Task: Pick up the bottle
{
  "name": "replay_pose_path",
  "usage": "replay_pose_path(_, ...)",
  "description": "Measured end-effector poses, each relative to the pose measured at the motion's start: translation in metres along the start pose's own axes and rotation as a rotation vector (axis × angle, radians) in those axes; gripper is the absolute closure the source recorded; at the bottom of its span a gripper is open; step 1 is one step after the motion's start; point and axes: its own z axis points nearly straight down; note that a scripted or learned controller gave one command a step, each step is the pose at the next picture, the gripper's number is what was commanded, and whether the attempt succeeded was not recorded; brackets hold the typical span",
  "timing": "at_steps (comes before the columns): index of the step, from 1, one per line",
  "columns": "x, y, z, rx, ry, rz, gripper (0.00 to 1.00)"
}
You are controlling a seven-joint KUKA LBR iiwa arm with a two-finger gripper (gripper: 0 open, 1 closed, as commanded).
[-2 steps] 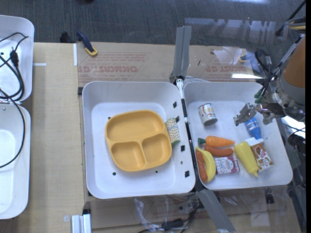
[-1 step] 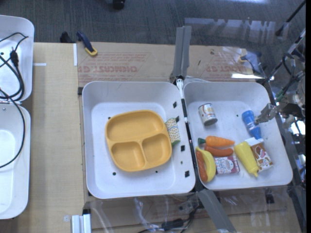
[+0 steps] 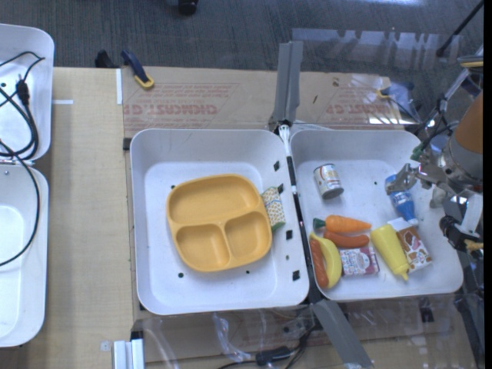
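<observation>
Over the right-hand bin's (image 3: 361, 151) far right side hangs the gripper (image 3: 405, 181), reaching in from the right edge of the camera view, with the arm's grey body and orange band (image 3: 470, 133) above and behind it. Its metal tip sits right at a small blue bottle (image 3: 402, 204), which lies close under it near the bin's right wall; whether the bottle is actually between the fingers cannot be told, because the parts overlap and the detail is too small, and how wide the gripper stands is equally unclear. Just below the blue bottle lies a yellow bottle (image 3: 390, 250), tilted, with a red and white carton (image 3: 413, 246) touching its right side. To the left of these are an orange carrot (image 3: 347, 224), a reddish sausage (image 3: 346, 240) just beneath it, a small red and white packet (image 3: 358, 262) and a banana (image 3: 330, 257) near the bin's left wall, with a slim red item (image 3: 317, 264) pressed against the banana's left. A silver can (image 3: 328, 181) lies apart from the rest in the upper left part of that bin. The left-hand bin (image 3: 154, 229) holds a yellow divided plate (image 3: 218, 221) with three compartments, and a small patterned item (image 3: 272, 207) rests beside the plate's right rim. Both bins sit side by side on the brown surface (image 3: 207, 98).
</observation>
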Motion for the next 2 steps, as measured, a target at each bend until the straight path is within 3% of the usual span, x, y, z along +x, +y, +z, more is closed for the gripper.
replay_pose_path(1, 0.0056, 0.0081, 0.0041, -0.02, 0.0, -0.028, 0.0)
replay_pose_path(2, 0.0065, 0.0112, 0.0052, -0.022, 0.001, -0.006, 0.0)
